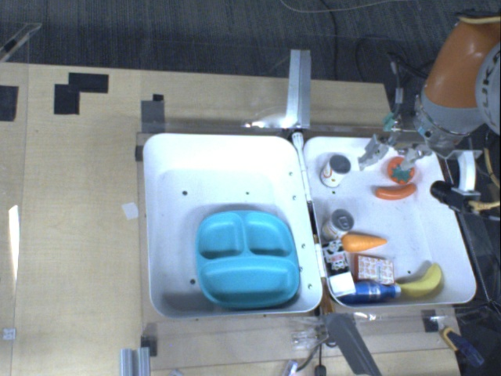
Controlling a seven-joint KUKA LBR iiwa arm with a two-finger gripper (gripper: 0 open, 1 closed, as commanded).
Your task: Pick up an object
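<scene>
One end effector above a toy sausage (right bin).

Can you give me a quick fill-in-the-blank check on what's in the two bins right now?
1. The blue divided tray lies in the ____ bin of the camera view.
2. The banana lies near the right bin's front-____ corner.
3. The carrot is ____ in colour.
4. The gripper is over the ____ bin.

Missing words: left; right; orange; right
</scene>
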